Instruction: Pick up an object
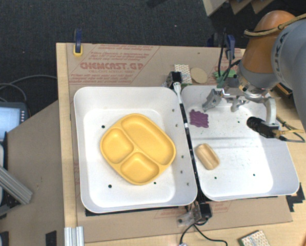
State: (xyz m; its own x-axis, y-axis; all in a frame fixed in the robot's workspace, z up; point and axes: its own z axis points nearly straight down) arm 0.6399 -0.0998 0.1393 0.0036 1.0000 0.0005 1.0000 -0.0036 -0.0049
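My gripper hangs over the far part of the right bin, open, with nothing between its fingers. A small purple object lies on the bin floor just left of and below the gripper, apart from it. A tan, loaf-shaped block lies nearer the front, close to the bin's left wall. In the left bin a yellow plate with three compartments rests flat.
The grey arm with its orange band comes in from the upper right over the right bin's far corner. A round tan disc and small fittings sit on the bench behind the bins. The divider separates the two bins.
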